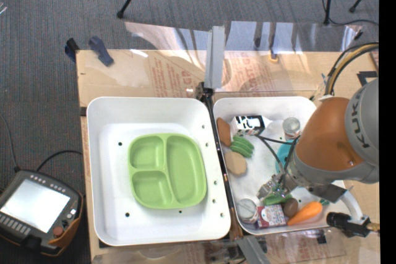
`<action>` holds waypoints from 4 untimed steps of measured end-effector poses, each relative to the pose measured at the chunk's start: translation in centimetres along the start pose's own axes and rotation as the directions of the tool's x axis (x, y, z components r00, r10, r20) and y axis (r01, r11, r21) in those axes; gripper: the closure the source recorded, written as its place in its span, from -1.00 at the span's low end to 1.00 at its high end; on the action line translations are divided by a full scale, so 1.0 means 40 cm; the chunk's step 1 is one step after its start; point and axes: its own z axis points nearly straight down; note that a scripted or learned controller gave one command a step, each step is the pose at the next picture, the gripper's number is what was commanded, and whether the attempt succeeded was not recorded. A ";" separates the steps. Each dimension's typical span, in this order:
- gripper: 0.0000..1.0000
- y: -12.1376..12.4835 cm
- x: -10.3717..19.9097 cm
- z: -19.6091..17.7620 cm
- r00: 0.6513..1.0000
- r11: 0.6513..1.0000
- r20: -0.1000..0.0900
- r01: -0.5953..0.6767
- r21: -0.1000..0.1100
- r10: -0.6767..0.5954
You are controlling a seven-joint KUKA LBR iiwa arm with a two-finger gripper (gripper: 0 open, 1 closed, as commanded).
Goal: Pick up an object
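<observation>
I'm watching the arm (337, 139) reaching in from three o'clock, its orange band bulking over the right bin (291, 100) and covering much of that bin's right half. At nine o'clock from it the left bin (105, 133) is carrying a green divided plate (167, 170), three compartments up. No target is assigned, so I'm taking anything in the right bin's clutter as fair game. The gripper (276, 185) is hanging low toward the bin's six o'clock end, just above a green piece (274, 200) and a dark brown lump (290, 207); an orange carrot (305, 213) is lying at four o'clock from it. Whether the jaws are apart or together, I cannot tell; the wrist is masking them. Nothing is visibly held. At ten o'clock from the gripper a tan potato-like piece (235, 162), a green pod toy (242, 146) and a brown sausage shape (223, 131) are sitting close together. A small jar (247, 209) and a red packet (271, 216) are crowding the near wall. To do this well, I'm wanting a straight descent centred on one item, as neighbours are touching and could wedge a finger.
</observation>
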 end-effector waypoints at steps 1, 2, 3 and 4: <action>1.00 0.026 -0.140 0.036 0.994 0.994 0.001 -0.107 -0.001 0.107; 1.00 0.126 -0.319 0.035 0.965 0.965 0.001 -0.262 0.000 0.262; 1.00 0.310 -0.302 0.034 0.928 0.928 0.000 -0.372 -0.001 0.372; -1.00 0.310 -0.301 0.035 0.929 0.929 0.000 -0.370 0.000 0.370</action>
